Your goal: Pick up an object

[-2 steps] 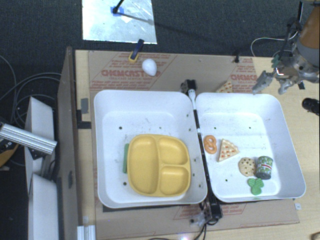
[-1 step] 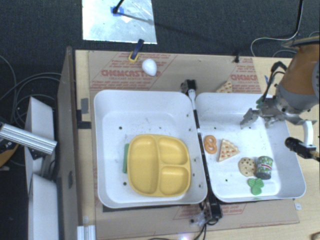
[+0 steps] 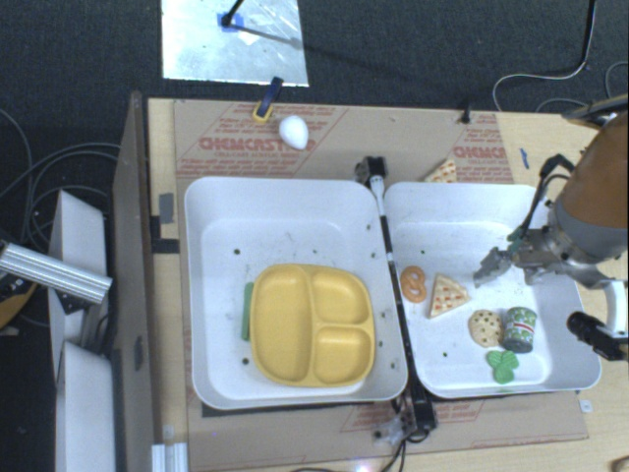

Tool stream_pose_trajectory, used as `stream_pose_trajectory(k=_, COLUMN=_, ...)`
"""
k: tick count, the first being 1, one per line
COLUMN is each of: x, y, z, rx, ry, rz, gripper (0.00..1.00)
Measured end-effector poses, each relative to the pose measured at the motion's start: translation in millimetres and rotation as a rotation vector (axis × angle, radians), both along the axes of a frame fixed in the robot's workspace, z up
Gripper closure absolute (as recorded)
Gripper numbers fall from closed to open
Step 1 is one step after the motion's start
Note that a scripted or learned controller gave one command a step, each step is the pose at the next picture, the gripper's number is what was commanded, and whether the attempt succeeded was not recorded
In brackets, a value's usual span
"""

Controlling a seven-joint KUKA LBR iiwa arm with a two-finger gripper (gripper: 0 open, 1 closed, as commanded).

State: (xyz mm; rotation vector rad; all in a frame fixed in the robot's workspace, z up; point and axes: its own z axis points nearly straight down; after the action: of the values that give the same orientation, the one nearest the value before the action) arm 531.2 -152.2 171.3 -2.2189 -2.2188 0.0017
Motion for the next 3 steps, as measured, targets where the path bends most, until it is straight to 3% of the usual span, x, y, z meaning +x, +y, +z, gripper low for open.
stream_pose_trajectory(k=1, x=-46.3, y=-21.4, z=-90.2, rx=-0.001, ry=-0.002, rz=-0.004, gripper=0.0)
stream_pose_trajectory(k=2, x=-42.3, y=-51.0, z=18.1, rx=-0.008, ry=-0.016, rz=0.0, gripper=0.0)
stream_pose_trajectory(k=3, x=-45.4, y=-33.3, z=-50.9, rx=0.001, ry=0.001, rz=0.001, gripper=0.0)
